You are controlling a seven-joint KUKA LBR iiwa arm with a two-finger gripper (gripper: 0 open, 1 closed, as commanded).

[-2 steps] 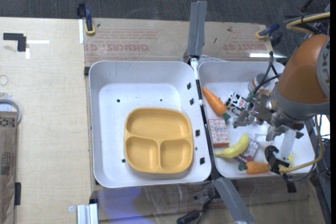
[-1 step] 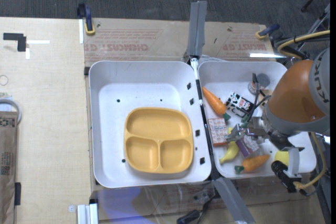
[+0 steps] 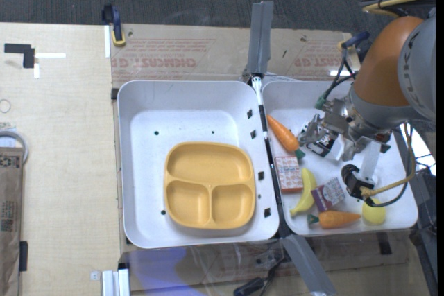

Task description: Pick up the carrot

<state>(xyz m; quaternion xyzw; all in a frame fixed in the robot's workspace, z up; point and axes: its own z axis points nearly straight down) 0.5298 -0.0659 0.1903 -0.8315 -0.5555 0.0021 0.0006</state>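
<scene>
Camera view: tool (image 3: pixel 316 138) just right of a carrot (image 3: pixel 282 134) in the right bin (image 3: pixel 409 211).
Another carrot (image 3: pixel 336 219) lies lower right; the tool's grip cannot be told.

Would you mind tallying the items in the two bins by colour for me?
Orange carrots: 2
Yellow: 3, the banana, the lemon and the divided plate
Red box: 1
Purple packet: 1
Total: 7

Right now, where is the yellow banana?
The banana lies in the right bin, near its front left corner, between the red box and the purple packet, just above a carrot.
</scene>
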